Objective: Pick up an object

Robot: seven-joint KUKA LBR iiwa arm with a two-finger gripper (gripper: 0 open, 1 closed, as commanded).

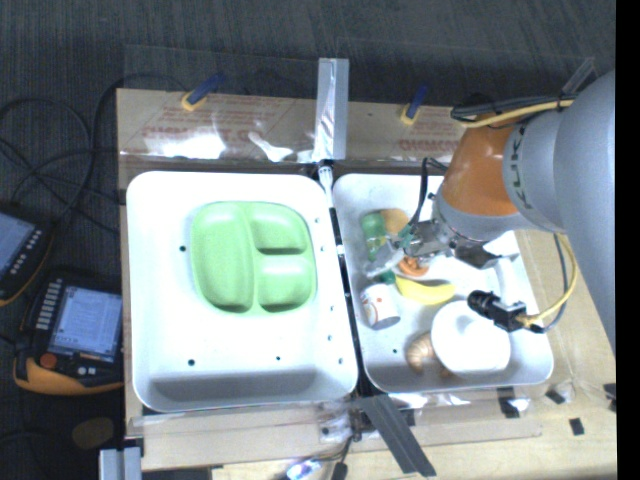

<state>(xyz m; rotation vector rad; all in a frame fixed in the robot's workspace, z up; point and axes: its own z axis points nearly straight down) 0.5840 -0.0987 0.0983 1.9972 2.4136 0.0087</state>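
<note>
We are looking down on a robotics lab: a grey industrial arm with an orange band (520,168) reaches over two shallow white plastic bins (150,368) on a wooden bench (240,118), with black cables (50,168) and a handheld control pendant (70,328) on dark carpet.

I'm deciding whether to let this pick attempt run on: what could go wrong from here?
1. The gripper sits low in the right bin among close-packed items; the banana and green bottle lie right beside it, so it may nudge them or catch two at once.
2. The black cable hangs over the white bowl and could snag it.
</note>
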